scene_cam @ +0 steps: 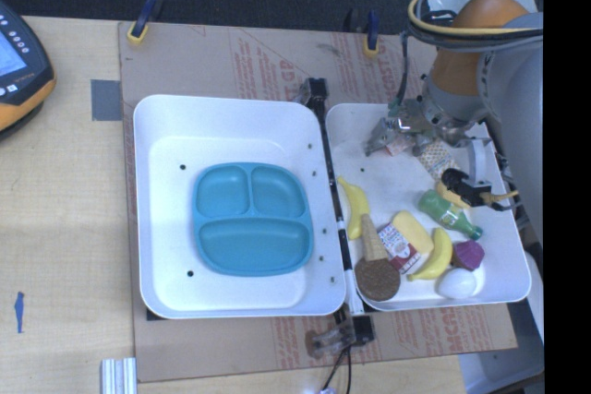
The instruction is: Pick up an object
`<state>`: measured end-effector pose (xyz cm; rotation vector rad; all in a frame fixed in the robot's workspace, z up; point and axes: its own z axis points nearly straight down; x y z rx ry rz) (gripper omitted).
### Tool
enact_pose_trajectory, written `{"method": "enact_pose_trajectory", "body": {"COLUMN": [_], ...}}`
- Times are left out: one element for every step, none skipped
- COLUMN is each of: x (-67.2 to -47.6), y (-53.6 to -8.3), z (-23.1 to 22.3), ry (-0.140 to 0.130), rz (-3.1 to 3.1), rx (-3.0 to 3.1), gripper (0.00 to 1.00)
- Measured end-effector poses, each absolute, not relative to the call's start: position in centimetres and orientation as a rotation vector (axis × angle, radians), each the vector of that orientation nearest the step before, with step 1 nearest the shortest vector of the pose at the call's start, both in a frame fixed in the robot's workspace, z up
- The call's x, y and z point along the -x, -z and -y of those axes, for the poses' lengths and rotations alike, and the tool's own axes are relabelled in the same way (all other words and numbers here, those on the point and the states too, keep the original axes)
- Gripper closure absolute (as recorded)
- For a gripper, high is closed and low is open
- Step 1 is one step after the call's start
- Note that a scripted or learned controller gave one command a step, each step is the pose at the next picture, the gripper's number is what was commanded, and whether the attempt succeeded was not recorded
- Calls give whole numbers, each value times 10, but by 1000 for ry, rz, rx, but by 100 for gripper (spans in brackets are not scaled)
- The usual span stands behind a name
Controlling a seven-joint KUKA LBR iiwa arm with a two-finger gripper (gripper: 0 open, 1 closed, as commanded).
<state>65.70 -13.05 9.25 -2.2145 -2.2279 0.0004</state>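
Observation:
The right bin (355, 129) holds several toy foods: a yellow banana (353, 198) by its left wall, a chocolate ice-cream cone (373, 261), a yellow packet with a red label (403, 240), a second banana (436, 256), a green bottle (448, 210), a purple piece (468, 254) and a white egg (456, 283). My gripper (399, 136) hangs low over the bin's far part, above a patterned piece (434, 160). Nothing shows between the fingers.
The left bin (157, 198) carries a blue divided plate (251, 219). Clamps (140, 21) pin the cardboard sheet at the back edge. An orange and grey handset (17, 60) lies at the far left of the bench. The arm's orange band (480, 23) stands over the right bin's back corner.

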Motion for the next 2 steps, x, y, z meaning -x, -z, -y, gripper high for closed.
{"method": "enact_pose_trajectory", "body": {"x": [-567, -613], "y": [-192, -86], "z": [141, 117], "ry": [-3, -9], "rz": [2218, 2227], "rx": [2219, 2207], "gripper": [0, 0]}}
